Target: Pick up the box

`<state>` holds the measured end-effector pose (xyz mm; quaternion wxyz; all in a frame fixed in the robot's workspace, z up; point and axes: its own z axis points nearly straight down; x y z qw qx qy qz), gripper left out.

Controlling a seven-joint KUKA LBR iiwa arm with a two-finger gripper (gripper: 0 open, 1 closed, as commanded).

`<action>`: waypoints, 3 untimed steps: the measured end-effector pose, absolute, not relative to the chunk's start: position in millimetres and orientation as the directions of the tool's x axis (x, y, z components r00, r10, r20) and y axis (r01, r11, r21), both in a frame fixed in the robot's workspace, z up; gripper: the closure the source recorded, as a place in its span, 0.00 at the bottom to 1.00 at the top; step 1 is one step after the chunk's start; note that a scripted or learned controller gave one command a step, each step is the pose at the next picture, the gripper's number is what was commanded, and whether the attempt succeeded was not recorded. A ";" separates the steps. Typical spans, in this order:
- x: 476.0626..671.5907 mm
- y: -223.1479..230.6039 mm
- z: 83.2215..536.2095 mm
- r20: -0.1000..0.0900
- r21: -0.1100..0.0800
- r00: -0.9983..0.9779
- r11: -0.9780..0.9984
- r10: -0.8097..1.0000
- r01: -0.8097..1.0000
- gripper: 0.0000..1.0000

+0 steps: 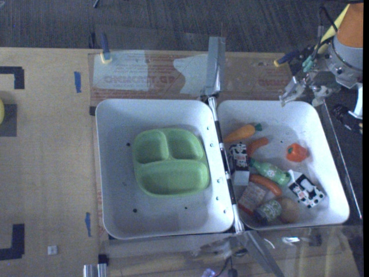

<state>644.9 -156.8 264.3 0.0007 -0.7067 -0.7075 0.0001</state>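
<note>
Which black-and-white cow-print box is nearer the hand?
The cow-print box by the right bin's front right corner; the other stands against the divider, farther from the hand.

Evenly lit from above, a little dim, slightly soft throughout. Mild glare off the clear sheet (144,74) at upper centre; bright white bins (115,126) nearly washed out. Faint shadow around the green tray (171,161). Blurred, overexposed arm (349,33) at upper right.
</note>
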 end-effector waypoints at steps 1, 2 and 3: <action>606.5 -94.5 151.9 0.000 -0.001 -0.180 0.180 0.984 0.984 0.00; 582.8 -106.3 115.7 -0.009 0.024 -0.188 0.188 0.982 0.982 0.00; 582.9 -107.3 125.4 -0.009 0.023 -0.186 0.186 0.983 0.982 1.00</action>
